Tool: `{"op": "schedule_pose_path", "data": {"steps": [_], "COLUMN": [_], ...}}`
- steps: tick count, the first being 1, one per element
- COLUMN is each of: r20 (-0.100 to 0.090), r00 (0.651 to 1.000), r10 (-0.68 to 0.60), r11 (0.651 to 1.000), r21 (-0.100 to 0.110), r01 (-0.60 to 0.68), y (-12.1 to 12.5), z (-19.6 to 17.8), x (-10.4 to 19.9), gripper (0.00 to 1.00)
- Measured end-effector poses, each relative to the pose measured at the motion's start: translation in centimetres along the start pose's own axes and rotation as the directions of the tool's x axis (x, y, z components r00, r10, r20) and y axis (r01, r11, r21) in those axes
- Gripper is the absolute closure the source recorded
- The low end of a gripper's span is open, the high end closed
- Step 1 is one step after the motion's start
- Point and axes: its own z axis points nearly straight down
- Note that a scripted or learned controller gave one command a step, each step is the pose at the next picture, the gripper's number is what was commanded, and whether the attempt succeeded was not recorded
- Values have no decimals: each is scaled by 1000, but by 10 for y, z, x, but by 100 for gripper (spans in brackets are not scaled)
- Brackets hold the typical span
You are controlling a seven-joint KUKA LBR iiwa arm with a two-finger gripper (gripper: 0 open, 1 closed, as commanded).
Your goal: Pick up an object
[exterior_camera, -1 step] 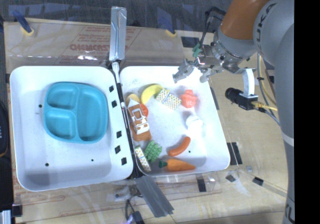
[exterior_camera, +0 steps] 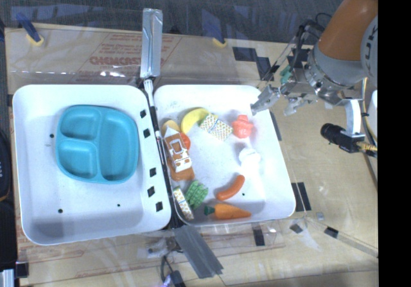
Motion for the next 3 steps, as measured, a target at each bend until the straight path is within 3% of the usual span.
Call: {"op": "schedule_pose_path", "data": {"steps": [1,2,3], "r20": [-1,-2,-1], "r00": [999,994,996], "r10": [-41,-114,-89], "r11": [999,994,996], "r21": [3,0,-4], "r01": [41,114,89], "y": [12,23,-104], "z": [113,166,189], "x": [15,3,-3], "gripper": [0,0,0]}}
